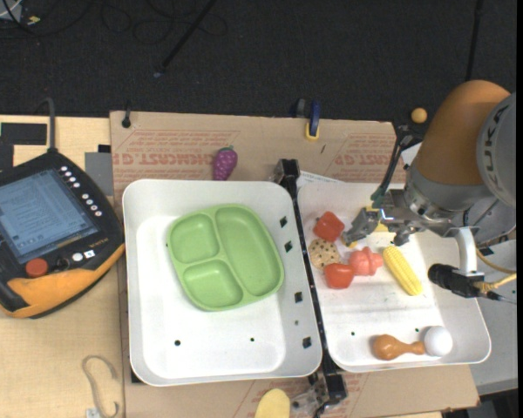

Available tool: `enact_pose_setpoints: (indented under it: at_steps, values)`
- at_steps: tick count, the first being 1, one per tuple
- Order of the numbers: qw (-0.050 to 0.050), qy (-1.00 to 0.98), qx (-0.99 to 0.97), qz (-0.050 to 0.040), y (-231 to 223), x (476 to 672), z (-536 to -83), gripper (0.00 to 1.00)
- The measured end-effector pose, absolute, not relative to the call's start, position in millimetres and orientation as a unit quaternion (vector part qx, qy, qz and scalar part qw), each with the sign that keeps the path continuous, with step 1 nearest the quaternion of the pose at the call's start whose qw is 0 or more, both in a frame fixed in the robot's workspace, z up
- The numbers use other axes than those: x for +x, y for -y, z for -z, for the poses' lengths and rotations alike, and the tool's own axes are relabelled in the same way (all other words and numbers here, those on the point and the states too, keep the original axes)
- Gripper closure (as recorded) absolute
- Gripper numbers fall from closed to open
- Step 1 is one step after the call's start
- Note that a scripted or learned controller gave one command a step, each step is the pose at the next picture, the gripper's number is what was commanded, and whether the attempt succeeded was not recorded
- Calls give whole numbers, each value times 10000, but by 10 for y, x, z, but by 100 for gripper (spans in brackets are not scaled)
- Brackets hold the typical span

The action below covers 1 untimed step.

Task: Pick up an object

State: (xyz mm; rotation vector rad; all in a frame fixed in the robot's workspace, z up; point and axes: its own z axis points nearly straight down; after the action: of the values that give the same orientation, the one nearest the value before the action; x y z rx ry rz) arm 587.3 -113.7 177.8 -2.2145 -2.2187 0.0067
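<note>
Nearest the camera lay a yellow lemon (273, 402), while the gripper (376, 225) hung open over the right bin (471, 342) just beside the corn cob (402, 270) and pink toy (364, 261), nothing yet lifted.

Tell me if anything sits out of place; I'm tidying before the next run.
Two toys lie outside the bins: a purple one on the cardboard behind the left bin, and a yellow one at the front edge.
</note>
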Motion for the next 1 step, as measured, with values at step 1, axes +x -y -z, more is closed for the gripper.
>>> enact_pose_setpoints:
  at_steps: [1]
  values:
    - [29,7073,-7069,-19,1137,5839,-1337,0]
